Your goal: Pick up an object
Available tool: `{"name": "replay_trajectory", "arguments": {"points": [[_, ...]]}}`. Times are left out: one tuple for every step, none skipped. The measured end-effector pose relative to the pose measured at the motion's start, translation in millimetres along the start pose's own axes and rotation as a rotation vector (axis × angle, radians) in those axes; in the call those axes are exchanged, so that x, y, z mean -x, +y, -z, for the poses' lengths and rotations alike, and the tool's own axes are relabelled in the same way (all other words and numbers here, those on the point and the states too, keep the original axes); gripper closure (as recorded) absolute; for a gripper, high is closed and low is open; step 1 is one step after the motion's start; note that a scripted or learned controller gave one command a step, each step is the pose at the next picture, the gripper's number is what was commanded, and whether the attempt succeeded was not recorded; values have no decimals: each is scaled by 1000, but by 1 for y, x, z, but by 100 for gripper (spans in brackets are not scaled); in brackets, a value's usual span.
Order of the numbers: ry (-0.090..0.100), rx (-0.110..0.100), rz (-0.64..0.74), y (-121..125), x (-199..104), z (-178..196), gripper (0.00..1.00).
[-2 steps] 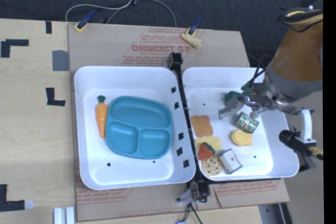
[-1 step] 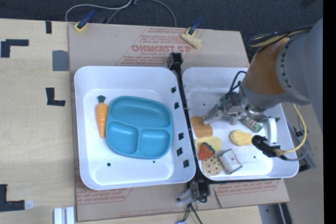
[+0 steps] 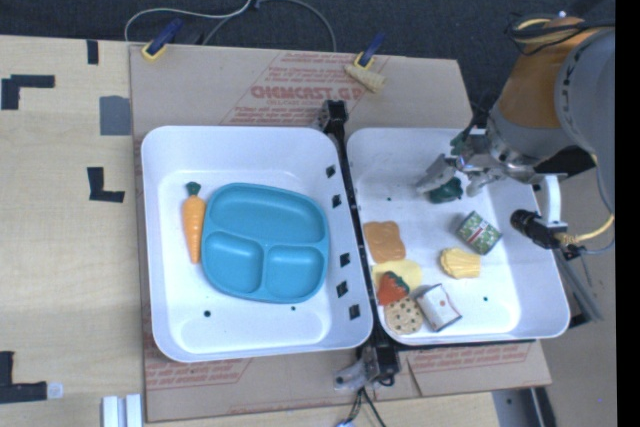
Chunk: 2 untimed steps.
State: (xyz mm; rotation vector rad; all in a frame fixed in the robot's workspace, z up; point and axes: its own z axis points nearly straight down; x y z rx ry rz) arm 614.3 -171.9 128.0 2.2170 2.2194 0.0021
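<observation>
My gripper (image 3: pixel 455 179) is low over the back of the right bin (image 3: pixel 530 315), with its two silver fingers spread apart, so it is open. A small dark green object (image 3: pixel 447 192) lies on the bin floor between and just below the fingertips; I cannot tell whether they touch it. Further forward in the same bin are a green box (image 3: pixel 479 232), a yellow piece (image 3: pixel 460 263), a slice of toast (image 3: pixel 384 240), a red and yellow fruit piece (image 3: pixel 393 285), a speckled cookie (image 3: pixel 403 316) and a small white and grey box (image 3: pixel 438 306).
The left bin (image 3: pixel 170 150) holds a blue divided plate (image 3: pixel 265 242) and an orange carrot (image 3: pixel 193 223) beside it. A black divider with clips (image 3: pixel 342 205) runs between the bins. Both stand on a cardboard sheet (image 3: pixel 290 90) held by clamps.
</observation>
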Motion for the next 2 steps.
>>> {"name": "replay_trajectory", "arguments": {"points": [[2,-3,6,43,-60,-45,0],[1,0,2,43,-56,-31,100]]}}
